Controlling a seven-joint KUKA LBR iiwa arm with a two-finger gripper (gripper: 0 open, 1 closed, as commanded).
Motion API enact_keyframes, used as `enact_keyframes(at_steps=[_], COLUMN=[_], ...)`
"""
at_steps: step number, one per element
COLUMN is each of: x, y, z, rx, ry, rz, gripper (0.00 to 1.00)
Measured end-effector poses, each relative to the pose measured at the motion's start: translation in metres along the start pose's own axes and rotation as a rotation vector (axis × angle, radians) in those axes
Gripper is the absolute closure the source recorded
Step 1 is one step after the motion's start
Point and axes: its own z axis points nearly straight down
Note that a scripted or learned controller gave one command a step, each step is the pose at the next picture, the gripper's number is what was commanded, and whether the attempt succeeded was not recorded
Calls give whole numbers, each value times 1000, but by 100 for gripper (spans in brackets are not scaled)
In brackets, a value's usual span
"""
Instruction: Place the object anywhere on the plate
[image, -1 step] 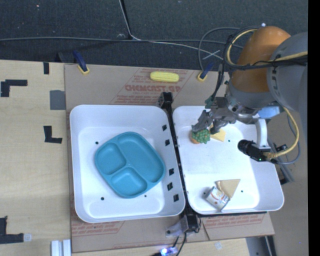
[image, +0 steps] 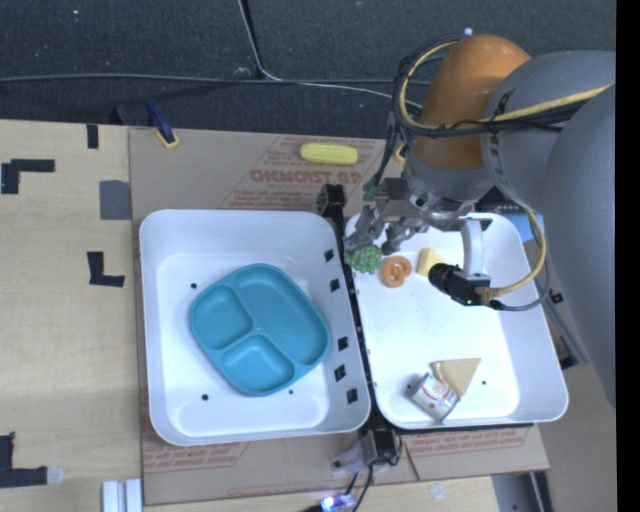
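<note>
A blue plate (image: 260, 327) with three compartments lies in the left white bin (image: 165, 240). My gripper (image: 380, 241) hangs over the upper left corner of the right bin (image: 530, 395), close to the divider between the bins. Its fingers stand apart with nothing between them. A small green broccoli-like piece (image: 365, 259) lies just below the left fingertip. Beside it are an orange ring (image: 397, 272) and a pale yellow piece (image: 431, 262).
A tan wedge (image: 461, 373) and a small can (image: 431, 396) lie near the front of the right bin. A yellow banana-like object (image: 328, 153) rests on the cardboard behind the bins. Black cabling (image: 470, 285) hangs from the wrist over the right bin.
</note>
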Motion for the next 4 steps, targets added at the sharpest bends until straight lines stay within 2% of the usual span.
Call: enact_keyframes(at_steps=[2, 3, 4], x=[107, 154, 210], y=[41, 38, 46], z=[9, 14, 2], rx=[0, 1, 0], ry=[0, -1, 1], rz=[1, 2, 1], gripper=[100, 100, 100])
